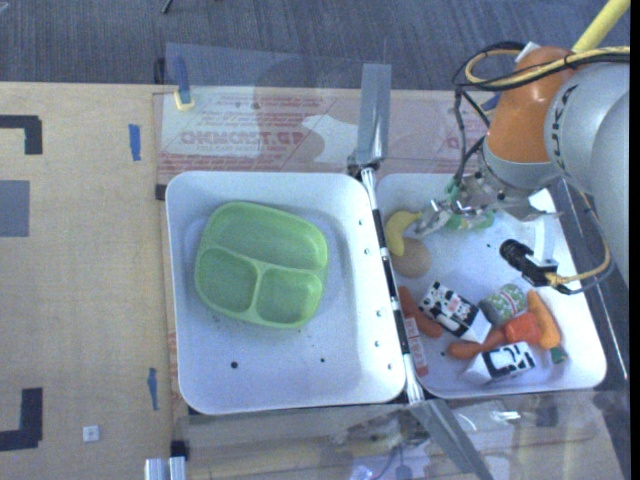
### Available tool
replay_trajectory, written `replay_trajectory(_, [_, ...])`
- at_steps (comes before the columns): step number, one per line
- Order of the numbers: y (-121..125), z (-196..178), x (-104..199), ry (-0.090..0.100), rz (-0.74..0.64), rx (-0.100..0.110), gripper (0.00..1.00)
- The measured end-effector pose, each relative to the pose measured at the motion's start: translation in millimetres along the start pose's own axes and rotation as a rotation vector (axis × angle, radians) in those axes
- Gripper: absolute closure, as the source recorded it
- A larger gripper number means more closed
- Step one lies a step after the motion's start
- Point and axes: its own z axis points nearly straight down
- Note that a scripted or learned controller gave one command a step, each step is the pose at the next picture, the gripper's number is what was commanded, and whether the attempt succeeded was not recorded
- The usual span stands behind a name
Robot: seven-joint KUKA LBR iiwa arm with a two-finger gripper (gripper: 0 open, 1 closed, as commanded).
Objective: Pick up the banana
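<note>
- Now, seen from above at a slant, two shallow white bins sit side by side on a desk point(80, 268). The left bin point(190, 368) holds a green divided plate point(262, 265), and the right bin point(598, 363) holds a scatter of toy food.
- The banana point(399, 230), small and yellow, lies at about 10 o'clock in the right bin, close against the wall shared with the left bin.
- A brown rounded item point(412, 259) sits at the banana's 5 o'clock. It is touching or nearly touching; I cannot tell which.
- The end effector point(440, 218) hangs just beside the banana, at its 3 o'clock. The view is too blurred to tell how far open it is, and nothing can be seen held in it.
- Risk: the end effector looks offset toward 3 o'clock rather than centred on the banana, so a grasp from here would probably close on air or clip only one end.
- Risk: the shared wall at the banana's 9 o'clock leaves little room, so a descent there could strike the wall or jam the banana against it.
- Risk: the brown item is close enough to be caught instead, or to nudge the banana aside.
- Risk: the banana's curved, smooth body may slip out as it is lifted.
- A black-and-white carton point(449, 308) and carrots point(543, 320) lie toward 5 o'clock, well apart from the banana, and are unlikely to interfere.
</note>
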Motion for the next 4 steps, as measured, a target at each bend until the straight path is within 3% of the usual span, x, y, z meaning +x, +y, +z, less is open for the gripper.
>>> replay_trajectory(1, [-47.1, 16.8, 9.8, 0.009, 0.002, -0.009, 0.00])
replay_trajectory(2, [-27.0, 18.2, 7.3, 0.011, -0.370, -0.006, 0.00])
replay_trajectory(3, [7.4, 21.3, -2.2, 0.030, -0.556, 0.022, 0.00])
replay_trajectory(4, [6.5, 18.9, 6.3, 0.016, -0.869, 0.008, 0.00])
